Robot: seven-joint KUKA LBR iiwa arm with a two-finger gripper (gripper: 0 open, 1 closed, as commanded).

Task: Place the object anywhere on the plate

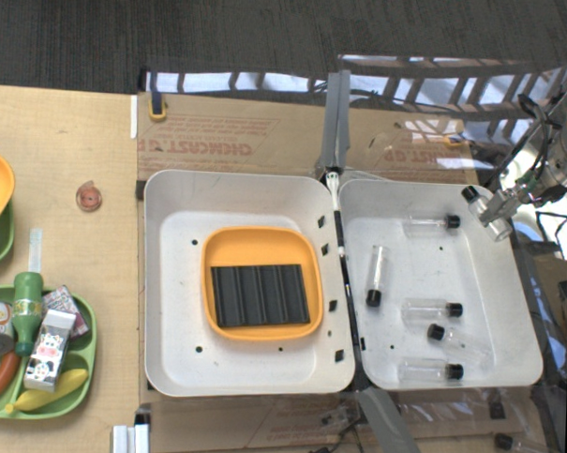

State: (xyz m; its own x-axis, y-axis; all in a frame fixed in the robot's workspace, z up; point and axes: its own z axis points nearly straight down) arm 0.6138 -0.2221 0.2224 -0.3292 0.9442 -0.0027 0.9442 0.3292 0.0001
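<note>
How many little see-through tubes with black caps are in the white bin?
5, all in the right bin: far tube, left tube, middle tube, short tube, near tube. Clear ones could be missed.

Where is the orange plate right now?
The orange plate sits in the middle of the left white bin, holding a dark ridged insert, across the divider from the right bin with clear tubes.
</note>
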